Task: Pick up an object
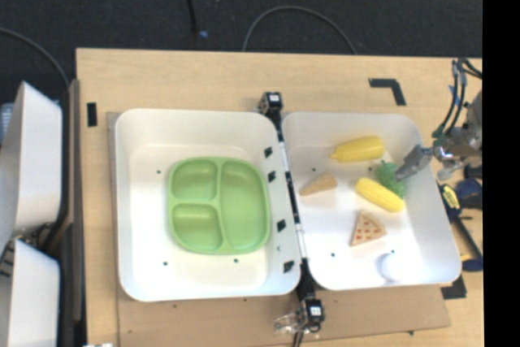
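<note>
Corn cob (379, 194), the lower of two yellow pieces, lies in the right bin (431, 256) toward its right wall, and it looks the likeliest target, being nearest the gripper (404, 168). The gripper reaches in over the right bin's right wall, its grey tip low above the floor; whether its tip is spread or closed I cannot tell, and nothing is seen held in it. Directly at the tip sits a small green piece (389, 174), touching or just beside it, and this green piece lies against the upper end of the corn cob.

From the gripper, the corn cob lies just below and slightly left, toward the bin's front edge. Its long axis runs on a slant, from upper left down to lower right, so a grasp would probably want to close across that slant.

Farther out, a second yellow piece (358, 149) lies nearer the back edge, almost level. A tan wedge (318, 184) rests near the left wall, an orange triangular slice (367, 230) sits toward the front, and a pale round thing (390, 265) lies near the front right corner. In the left bin (134, 199) rests a green divided plate (218, 204).
</note>
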Available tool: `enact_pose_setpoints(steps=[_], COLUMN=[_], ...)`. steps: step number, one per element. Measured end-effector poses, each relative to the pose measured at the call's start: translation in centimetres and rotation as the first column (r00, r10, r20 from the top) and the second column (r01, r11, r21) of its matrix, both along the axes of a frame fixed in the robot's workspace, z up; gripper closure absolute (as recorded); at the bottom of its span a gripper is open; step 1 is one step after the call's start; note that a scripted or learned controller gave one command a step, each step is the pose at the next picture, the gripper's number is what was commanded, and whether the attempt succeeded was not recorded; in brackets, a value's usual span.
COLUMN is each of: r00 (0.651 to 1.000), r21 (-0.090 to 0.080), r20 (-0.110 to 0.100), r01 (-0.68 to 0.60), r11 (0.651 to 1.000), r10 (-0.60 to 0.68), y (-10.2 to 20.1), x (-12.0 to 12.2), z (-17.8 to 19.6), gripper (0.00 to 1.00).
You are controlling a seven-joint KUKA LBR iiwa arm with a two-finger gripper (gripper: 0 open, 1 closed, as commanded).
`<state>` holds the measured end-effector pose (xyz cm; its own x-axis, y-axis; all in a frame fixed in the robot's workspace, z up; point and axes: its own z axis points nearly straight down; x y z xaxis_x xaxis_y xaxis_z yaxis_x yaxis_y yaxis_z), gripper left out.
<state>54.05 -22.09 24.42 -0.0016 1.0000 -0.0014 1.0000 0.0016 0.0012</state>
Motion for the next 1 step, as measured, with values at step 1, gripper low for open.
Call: enact_pose_setpoints(steps=[1], r00=[1.000], r21=[0.002], r20=[-0.005], r01=[0.002], r11=[1.000], r10=[-0.002], y=[0.68], x=[-0.37], z=[-5.98], gripper=[0.00])
